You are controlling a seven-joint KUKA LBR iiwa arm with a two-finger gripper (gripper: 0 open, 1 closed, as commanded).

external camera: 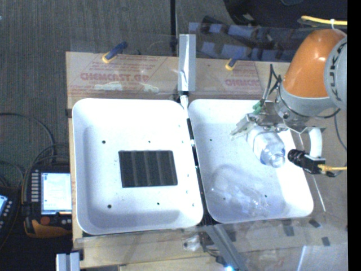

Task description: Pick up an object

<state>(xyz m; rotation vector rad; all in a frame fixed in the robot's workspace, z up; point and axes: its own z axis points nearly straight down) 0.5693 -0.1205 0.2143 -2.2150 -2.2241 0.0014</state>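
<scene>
A miss is easily risked here: the clear plastic bottle [271, 149], just below the jaws [265, 123] in the right bin [220, 151], is glossy and rounded, so it could be squeezed out sideways. Whether the jaws are spread or pressed together cannot be told. More transparent clutter [242, 193] is seen further beneath.

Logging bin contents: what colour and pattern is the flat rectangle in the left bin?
Dark grey to black with lengthwise ridges, seen in the camera view.

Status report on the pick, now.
Gripper low over right bin, fingers unclear. Clear plastic bottle right under it, hold unconfirmed. More clear plastic near front; black grid in left bin.
</scene>
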